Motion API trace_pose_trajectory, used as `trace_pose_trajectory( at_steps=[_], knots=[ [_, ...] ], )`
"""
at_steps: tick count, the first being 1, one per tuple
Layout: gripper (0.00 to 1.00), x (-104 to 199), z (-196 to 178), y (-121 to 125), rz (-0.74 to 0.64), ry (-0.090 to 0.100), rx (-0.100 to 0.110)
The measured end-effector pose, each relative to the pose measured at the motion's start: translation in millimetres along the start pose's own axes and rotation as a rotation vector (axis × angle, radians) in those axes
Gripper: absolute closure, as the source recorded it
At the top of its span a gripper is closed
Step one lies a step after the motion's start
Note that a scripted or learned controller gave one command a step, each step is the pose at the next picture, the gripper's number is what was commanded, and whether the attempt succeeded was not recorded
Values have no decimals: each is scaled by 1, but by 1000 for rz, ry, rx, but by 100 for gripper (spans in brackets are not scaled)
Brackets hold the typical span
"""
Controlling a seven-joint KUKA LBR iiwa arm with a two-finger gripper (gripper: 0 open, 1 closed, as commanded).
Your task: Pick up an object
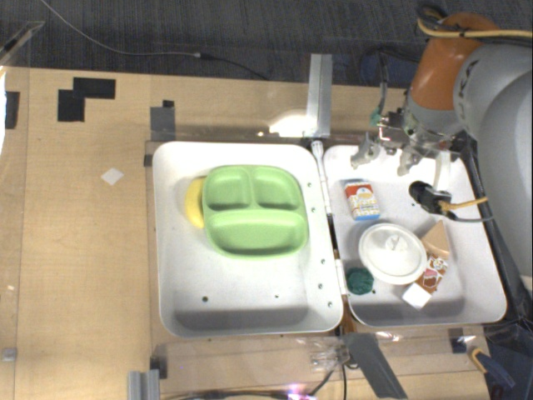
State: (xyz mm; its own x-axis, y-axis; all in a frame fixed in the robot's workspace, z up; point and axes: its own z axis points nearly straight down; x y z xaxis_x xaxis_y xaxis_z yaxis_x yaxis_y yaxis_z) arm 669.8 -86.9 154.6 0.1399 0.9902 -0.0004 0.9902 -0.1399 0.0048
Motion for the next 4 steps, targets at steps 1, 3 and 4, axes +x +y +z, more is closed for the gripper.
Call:
trace_pose_trajectory(
  at_steps=[1, 3, 4],
  knots=[
    [0, -13, 59, -11, 120, 4, -15],
    [0, -5, 50, 0, 164, 0, 2],
    [100, -3, 37, 2, 158, 0, -5]
  ],
)
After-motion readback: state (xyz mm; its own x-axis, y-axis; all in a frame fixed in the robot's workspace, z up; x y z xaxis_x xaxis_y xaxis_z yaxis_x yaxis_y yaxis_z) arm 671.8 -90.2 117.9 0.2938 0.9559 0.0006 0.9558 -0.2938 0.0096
